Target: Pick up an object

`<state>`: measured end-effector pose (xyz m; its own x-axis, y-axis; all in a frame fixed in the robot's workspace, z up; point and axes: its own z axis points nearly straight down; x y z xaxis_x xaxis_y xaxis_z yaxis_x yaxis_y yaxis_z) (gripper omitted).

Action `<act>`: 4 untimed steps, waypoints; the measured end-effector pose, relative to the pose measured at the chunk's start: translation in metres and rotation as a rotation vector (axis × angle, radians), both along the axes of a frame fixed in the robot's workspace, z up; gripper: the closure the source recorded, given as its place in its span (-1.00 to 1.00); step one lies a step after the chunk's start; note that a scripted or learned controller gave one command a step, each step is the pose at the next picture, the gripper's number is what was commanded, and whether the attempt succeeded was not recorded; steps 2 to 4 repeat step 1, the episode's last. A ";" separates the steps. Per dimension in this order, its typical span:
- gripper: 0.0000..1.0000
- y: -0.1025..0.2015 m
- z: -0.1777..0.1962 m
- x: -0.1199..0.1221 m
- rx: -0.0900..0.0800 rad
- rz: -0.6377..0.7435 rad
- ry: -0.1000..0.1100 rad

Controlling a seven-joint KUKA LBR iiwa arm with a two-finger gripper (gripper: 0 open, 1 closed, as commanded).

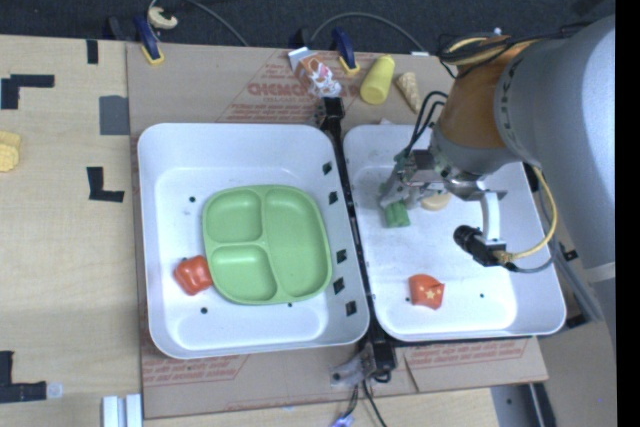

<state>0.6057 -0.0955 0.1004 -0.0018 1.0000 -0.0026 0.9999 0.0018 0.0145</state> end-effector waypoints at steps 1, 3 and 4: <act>1.00 0.052 0.084 -0.048 0.003 0.000 0.015; 1.00 0.052 0.084 -0.048 0.003 0.000 0.015; 1.00 0.052 0.084 -0.048 0.003 0.000 0.015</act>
